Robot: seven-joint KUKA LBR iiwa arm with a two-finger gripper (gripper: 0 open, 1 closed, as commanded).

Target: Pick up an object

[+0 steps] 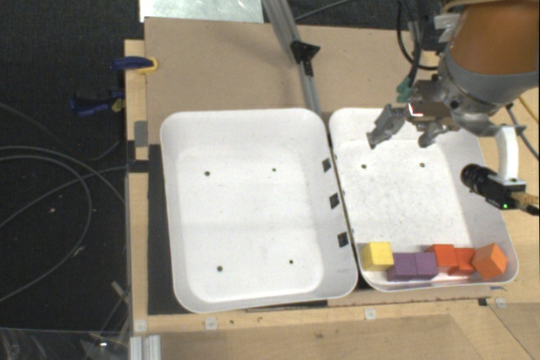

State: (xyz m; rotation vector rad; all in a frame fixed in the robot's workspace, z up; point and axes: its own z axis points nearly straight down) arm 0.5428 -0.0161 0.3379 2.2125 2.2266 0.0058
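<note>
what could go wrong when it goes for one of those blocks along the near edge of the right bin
1. The yellow block, purple block and orange blocks sit packed in a row, so the jaws may not fit between neighbours.
2. They lie against the right bin near wall; a finger could strike the rim.
3. The gripper hangs at the far end, needing a long move.

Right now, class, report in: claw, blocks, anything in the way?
Claw open, holding nothing, above right bin far end. Yellow block, purple block, orange blocks along near wall. Nothing between.
</note>
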